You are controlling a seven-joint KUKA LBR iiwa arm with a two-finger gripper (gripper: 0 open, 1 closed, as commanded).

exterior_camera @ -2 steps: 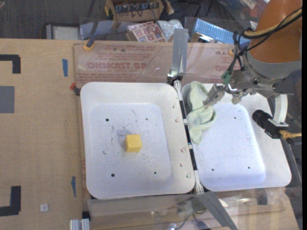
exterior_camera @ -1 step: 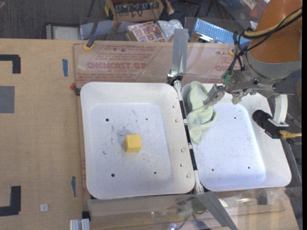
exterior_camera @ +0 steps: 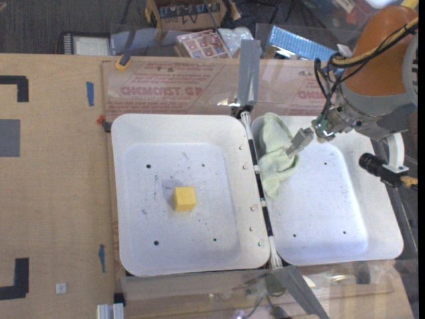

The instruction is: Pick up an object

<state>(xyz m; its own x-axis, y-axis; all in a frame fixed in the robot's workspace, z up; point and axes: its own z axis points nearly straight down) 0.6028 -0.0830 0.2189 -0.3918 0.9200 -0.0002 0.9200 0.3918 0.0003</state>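
Two bins: we see them side by side on the bench, the left bin (exterior_camera: 133, 138) and the right bin (exterior_camera: 372, 231), their inner rims touching along the middle.
Block: a small yellow block (exterior_camera: 185, 199) lies flat near the middle of the left bin, alone on the speckled floor.
Cloth: a pale green cloth (exterior_camera: 273, 153) is bunched at the right bin's upper left corner, draped against the rim by the divide.
Arm: the arm (exterior_camera: 382, 58), grey with an orange band, reaches in from the upper right, above the right bin.
Gripper: the gripper (exterior_camera: 293, 147) points down and left, its tip at the cloth's right edge.
Fingers: we cannot tell whether they are spread or pressed together, nor whether any cloth sits between them.
Block and gripper: well apart, in different bins.
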